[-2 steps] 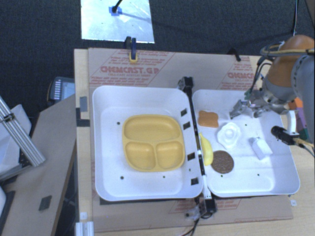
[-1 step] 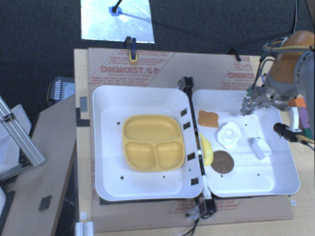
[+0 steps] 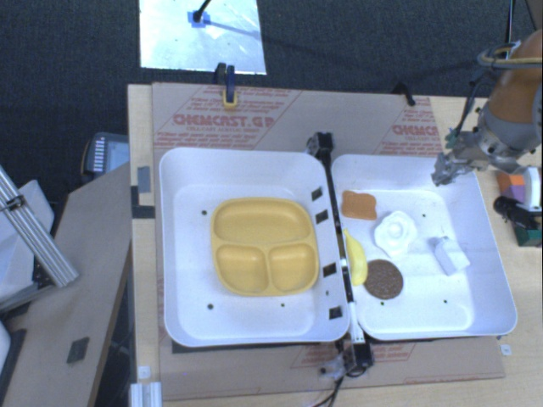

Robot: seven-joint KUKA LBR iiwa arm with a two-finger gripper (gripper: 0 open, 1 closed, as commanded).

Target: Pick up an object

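Pick not started. Claw (image 3: pixel 447 170) hangs over right bin (image 3: pixel 484 312) rim at 1 o'clock, grip state can't tell, nothing visibly held. Orange block (image 3: pixel 359 204), white egg piece (image 3: pixel 395 233), brown disc (image 3: pixel 383 279) all lie in bin.

White left bin (image 3: pixel 182 185) holding a yellow divided tray (image 3: pixel 261 246), clamp (image 3: pixel 227 86) on cardboard sheet (image 3: pixel 280 113), reflective square panel (image 3: pixel 202 25) beyond

The right bin's (image 3: pixel 484 253) near half lies open; toast (image 3: pixel 359 204), fried egg (image 3: pixel 395 233), patty (image 3: pixel 383 279) and banana (image 3: pixel 356 259) crowd its left side.
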